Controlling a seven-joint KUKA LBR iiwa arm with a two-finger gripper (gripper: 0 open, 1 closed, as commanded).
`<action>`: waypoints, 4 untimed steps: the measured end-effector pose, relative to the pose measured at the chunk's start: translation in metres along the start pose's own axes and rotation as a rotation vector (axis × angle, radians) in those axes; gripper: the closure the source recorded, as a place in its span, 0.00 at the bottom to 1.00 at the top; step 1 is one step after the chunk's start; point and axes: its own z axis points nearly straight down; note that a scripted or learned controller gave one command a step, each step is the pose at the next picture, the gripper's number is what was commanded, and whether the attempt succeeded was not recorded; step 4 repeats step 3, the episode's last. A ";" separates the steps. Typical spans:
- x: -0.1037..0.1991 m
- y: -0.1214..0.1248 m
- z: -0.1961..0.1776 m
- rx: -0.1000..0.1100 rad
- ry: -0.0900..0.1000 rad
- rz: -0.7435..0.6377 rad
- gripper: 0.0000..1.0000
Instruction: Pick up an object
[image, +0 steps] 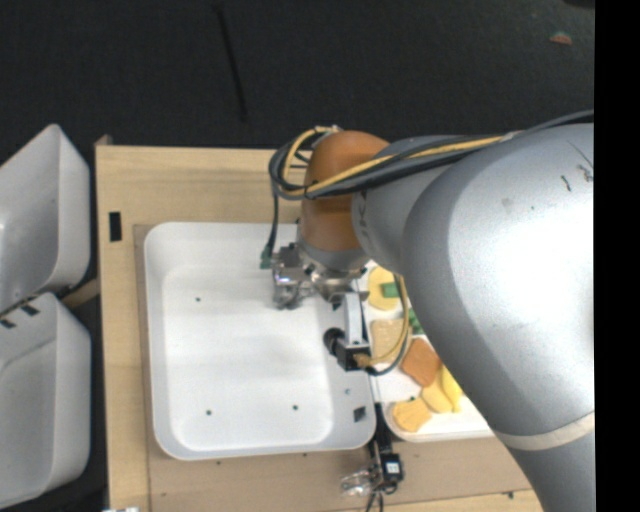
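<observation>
Grey arm (500, 290) w/ orange band reaches from right; gripper (288, 285) hangs over left bin (180, 420), far-right part. Grip state: can't tell. Yellow-orange objects (425, 385) lie in right bin, near side.

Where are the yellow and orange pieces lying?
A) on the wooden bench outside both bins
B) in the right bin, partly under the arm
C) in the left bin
B: the yellow and orange pieces lie in the right bin, half hidden by the arm.
</observation>
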 end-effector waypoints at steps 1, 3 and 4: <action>0.031 0.072 -0.111 -0.005 0.003 -0.006 1.00; 0.013 0.067 0.003 0.013 0.002 -0.003 1.00; 0.013 0.067 0.003 0.013 0.002 -0.003 1.00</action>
